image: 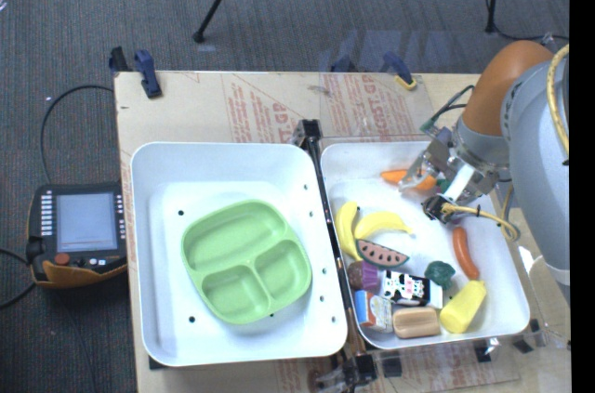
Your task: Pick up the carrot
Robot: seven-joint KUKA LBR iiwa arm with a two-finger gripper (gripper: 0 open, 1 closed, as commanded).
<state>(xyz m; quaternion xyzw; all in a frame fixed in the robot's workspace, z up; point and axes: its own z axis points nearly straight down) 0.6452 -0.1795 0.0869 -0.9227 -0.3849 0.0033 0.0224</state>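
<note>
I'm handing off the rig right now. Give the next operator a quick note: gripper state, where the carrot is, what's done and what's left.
Gripper: low over the far side of the right bin, right at the carrot; a grasp can't be confirmed from this view.
Carrot: lying in the right bin's far part, its orange tip sticking out left of the gripper, beyond the banana.
Done: arm positioned at the carrot.
Left: confirm the grip and lift the carrot clear.
</note>
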